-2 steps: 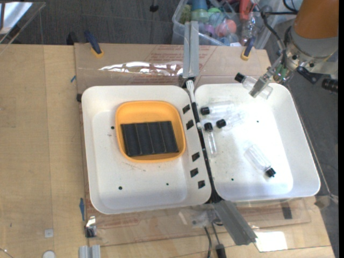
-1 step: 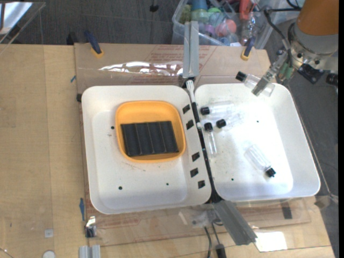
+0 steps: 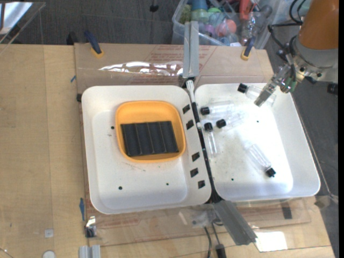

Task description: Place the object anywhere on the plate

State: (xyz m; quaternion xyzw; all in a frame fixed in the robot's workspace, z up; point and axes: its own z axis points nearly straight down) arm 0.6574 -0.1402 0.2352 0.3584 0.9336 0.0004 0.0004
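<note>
The tool (image 3: pixel 267 95) hangs over the far right corner of the right shallow white bin (image 3: pixel 301 144), tilted down and inward from the grey arm with the orange band (image 3: pixel 322 20). At this size it is too blurred to tell how it is set or whether it carries anything.

Below and to the left of the tool, on the floor of that bin, lie several clear plastic vials with black caps. One vial (image 3: pixel 223 110) lies nearest, just down and left of the tool, with loose-looking black caps (image 3: pixel 213 124) beside it; another vial (image 3: pixel 260 158) lies well below the tool, toward the near side. A small black cap-like piece (image 3: pixel 242 88) sits just left of the tool by the far rim. Any of these is probably the object to move, and the tool's slant suggests it is placed to reach one.

Far to the tool's left, across the divider, the left white bin (image 3: pixel 102 187) holds the orange rounded-square plate (image 3: pixel 150 129), which already bears a ribbed black rectangular block (image 3: pixel 149 138). Bare orange rim remains around that block, so a vial would likely need to land there or on top.
</note>
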